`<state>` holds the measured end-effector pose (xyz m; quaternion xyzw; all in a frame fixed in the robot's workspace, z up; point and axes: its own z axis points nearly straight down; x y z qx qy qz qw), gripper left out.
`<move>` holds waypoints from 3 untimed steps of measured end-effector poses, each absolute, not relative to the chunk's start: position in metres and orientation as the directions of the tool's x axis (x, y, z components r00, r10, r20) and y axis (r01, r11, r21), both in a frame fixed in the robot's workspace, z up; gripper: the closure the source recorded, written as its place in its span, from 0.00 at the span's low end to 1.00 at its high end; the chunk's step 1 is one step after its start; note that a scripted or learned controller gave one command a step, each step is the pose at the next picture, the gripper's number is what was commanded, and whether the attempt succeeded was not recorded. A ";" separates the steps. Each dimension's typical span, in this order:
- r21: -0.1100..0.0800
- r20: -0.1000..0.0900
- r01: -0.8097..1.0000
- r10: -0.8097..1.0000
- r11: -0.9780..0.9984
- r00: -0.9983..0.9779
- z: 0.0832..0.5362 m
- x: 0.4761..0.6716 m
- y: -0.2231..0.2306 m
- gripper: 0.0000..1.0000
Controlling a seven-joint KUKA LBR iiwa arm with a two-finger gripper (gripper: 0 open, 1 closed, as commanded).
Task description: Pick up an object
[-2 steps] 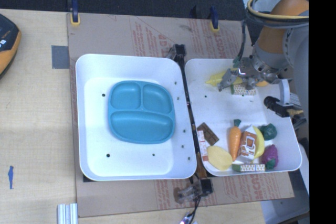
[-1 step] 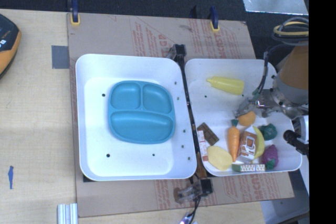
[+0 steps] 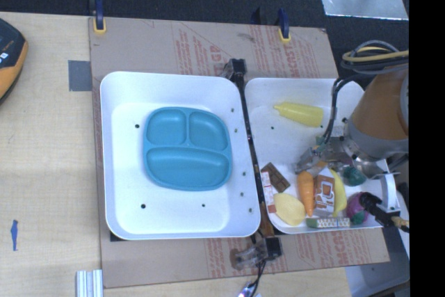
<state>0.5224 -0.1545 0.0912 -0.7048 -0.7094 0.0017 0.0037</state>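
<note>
The right bin [image 3: 278,90] holds a yellow squeeze bottle [image 3: 299,113] near its back, and a cluster at its front: an orange carrot [image 3: 306,192], a pale yellow potato-like lump [image 3: 288,208], a brown-and-white packet [image 3: 323,195], a yellow banana-like piece [image 3: 339,193], a purple item [image 3: 357,205] and a small brown card [image 3: 276,179]. My gripper [image 3: 321,158] hangs low over the bin just behind the carrot and packet, under the orange band [image 3: 382,108] of the arm. Nothing shows between its fingers.
The left bin [image 3: 118,149] carries a blue divided plate [image 3: 187,147]. A green-and-white strip [image 3: 328,222] lies on the right bin's front rim. Clamps sit at the cardboard's back edge [image 3: 282,24]. A yellow-black device [image 3: 10,55] rests at the far left of the bench.
</note>
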 end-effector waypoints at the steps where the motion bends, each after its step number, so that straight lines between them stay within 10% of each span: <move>1: -0.003 0.000 1.000 1.000 0.007 -0.007 0.103 0.525 -0.158 1.00; 2: -0.004 -0.001 1.000 1.000 0.008 -0.008 0.102 0.525 -0.158 0.00; 3: 0.005 -0.002 1.000 1.000 0.006 -0.006 0.094 0.597 -0.149 0.00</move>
